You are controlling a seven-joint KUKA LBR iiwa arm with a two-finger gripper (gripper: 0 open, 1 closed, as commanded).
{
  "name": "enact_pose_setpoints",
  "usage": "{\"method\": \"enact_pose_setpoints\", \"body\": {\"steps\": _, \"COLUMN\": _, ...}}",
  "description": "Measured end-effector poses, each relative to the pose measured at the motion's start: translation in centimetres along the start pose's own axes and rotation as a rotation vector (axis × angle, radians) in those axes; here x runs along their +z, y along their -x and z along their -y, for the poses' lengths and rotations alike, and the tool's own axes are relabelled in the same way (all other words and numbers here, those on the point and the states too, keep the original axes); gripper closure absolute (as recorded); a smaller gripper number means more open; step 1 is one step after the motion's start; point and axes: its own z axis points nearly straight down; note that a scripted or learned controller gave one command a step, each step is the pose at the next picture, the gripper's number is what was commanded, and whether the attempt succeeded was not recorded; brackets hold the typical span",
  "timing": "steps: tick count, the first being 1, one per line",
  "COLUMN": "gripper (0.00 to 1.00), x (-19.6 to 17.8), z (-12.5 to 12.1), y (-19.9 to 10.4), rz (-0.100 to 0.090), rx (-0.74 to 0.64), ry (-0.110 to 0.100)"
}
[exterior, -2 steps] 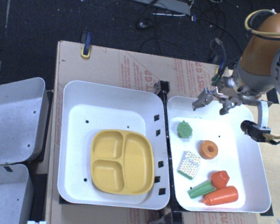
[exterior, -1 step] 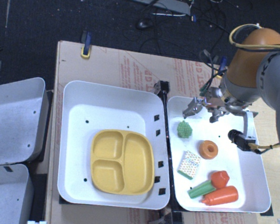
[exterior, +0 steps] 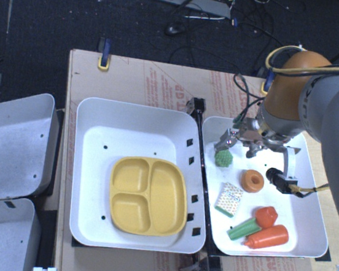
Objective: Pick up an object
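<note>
My gripper hangs over the back left part of the right bin. Its two grey fingers stand open with nothing between them. A small green broccoli-like piece lies just below the left finger; I cannot tell whether they touch. To its right lies an orange ring. Nearer the front are a white patterned packet, a red round piece, an orange carrot-shaped piece and a green stick.
The left bin holds a yellow divided plate. A black divider bar runs between the bins. A black cable plug on the arm hangs beside the orange ring. Grey lids lie to the far left.
</note>
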Motion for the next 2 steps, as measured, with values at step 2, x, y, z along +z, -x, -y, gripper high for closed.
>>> {"method": "enact_pose_setpoints", "body": {"steps": 2, "gripper": 1.0, "x": -7.8, "z": -0.3, "y": -0.3, "rz": 0.001, "rx": -0.004, "ry": 0.011}}
